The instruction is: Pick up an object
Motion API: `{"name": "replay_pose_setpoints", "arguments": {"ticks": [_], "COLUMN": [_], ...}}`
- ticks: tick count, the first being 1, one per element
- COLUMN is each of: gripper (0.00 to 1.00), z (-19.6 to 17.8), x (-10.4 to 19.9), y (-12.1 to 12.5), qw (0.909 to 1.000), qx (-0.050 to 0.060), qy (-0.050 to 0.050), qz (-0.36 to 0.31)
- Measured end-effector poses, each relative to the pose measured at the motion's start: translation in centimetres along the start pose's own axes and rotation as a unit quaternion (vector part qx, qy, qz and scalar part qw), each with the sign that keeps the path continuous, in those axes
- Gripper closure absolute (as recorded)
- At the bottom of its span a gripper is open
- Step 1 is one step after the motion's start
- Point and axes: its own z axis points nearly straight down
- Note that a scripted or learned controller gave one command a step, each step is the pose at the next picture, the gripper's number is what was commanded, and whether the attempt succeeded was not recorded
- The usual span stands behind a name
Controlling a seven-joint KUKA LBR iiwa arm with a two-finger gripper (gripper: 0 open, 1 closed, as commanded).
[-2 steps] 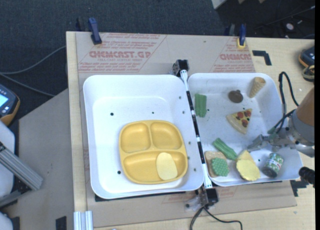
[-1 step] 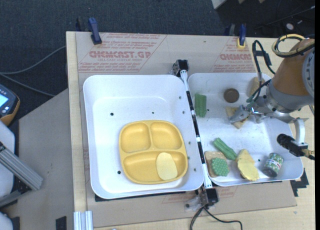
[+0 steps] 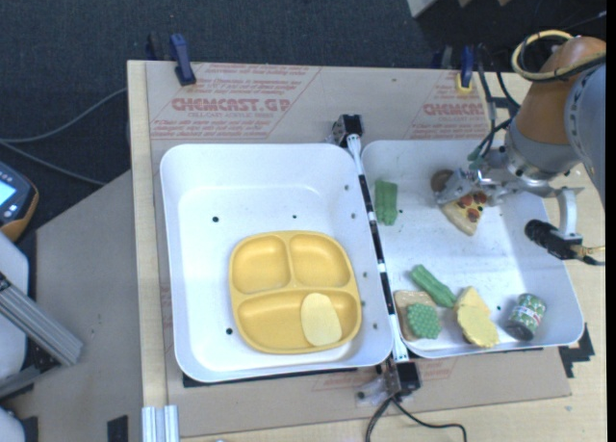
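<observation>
My gripper [image 3: 472, 188] is low in the right bin [image 3: 549, 281], at its upper middle. It sits right over the top end of a pizza slice toy [image 3: 465, 215] that lies on the bin floor. A small brown round piece [image 3: 442, 181] lies just left of the gripper. The grey arm with its orange band [image 3: 549, 93] comes in from the upper right. The metal parts of the wrist hide whether the slice is held.
The right bin also holds a green block [image 3: 386, 201] by its left wall, a green pod [image 3: 433, 286], a green waffle piece [image 3: 422, 320], a yellow wedge [image 3: 475, 318] and a small can [image 3: 526, 314]. The left bin [image 3: 192, 190] holds a yellow divided plate [image 3: 252, 267] with a pale oval [image 3: 321, 320].
</observation>
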Motion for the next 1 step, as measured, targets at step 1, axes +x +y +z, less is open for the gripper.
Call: {"name": "replay_pose_setpoints", "arguments": {"ticks": [1], "gripper": [0.0], "z": [0.08], "x": [3.79], "y": [3.52], "qw": [1.0], "qx": [0.006], "qy": [0.001], "qz": [0.0]}}
